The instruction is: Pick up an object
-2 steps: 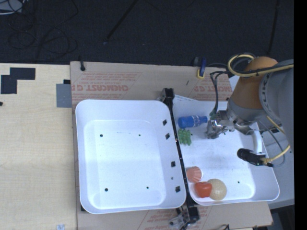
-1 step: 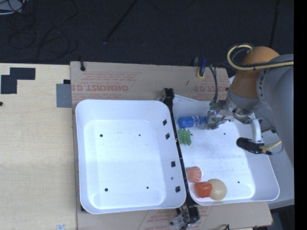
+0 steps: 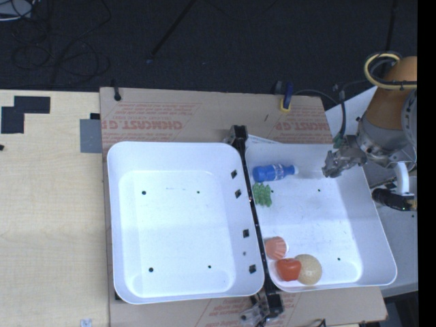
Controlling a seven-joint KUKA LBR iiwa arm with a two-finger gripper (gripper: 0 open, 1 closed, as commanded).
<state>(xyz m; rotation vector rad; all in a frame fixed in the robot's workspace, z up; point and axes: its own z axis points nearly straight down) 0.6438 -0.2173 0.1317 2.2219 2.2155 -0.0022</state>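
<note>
The right bin (image 3: 354, 216) holds a blue bottle (image 3: 272, 172) lying on its side near the far left corner, with a small green leafy piece (image 3: 262, 195) just below it. At the bin's near left corner sit an orange-pink piece (image 3: 276, 247), a red round piece (image 3: 288, 269) and a pale yellow ball (image 3: 308, 268), close together. My gripper (image 3: 334, 163) hangs over the far right edge of this bin, well right of the bottle, with nothing visible between its fingers. Its fingers are too small and dark to read.
The left bin (image 3: 177, 285) lies beside the right one, split from it by a black divider strip (image 3: 248, 210). Both rest on brown cardboard (image 3: 177, 118). A yellow-and-blue clamp (image 3: 286, 97) stands at the cardboard's far edge. The arm (image 3: 388, 114) enters from the right.
</note>
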